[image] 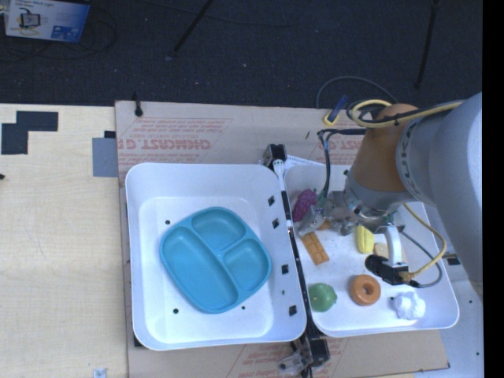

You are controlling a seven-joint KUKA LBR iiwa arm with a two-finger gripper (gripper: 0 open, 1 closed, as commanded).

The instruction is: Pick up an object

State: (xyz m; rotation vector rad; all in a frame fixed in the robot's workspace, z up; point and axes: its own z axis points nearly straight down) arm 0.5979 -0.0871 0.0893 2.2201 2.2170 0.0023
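My gripper [324,220] is low in the right bin [441,313], at its left side. A purple grape-like bunch [304,204] lies just to its left, and an orange-brown bar [315,249] lies just below it. Right of the gripper, partly under the wrist, sits a yellow piece [364,239]. Along the front of the bin are a green round object [321,296], an orange ring like a doughnut [365,290] and a crumpled white lump [407,305]. The view does not show anything held.
The left bin [146,305] holds a blue divided plate [214,258]. The divider between the two bins [285,242] runs just left of the gripper. The arm and its orange band [382,160] cover the back right of the right bin.
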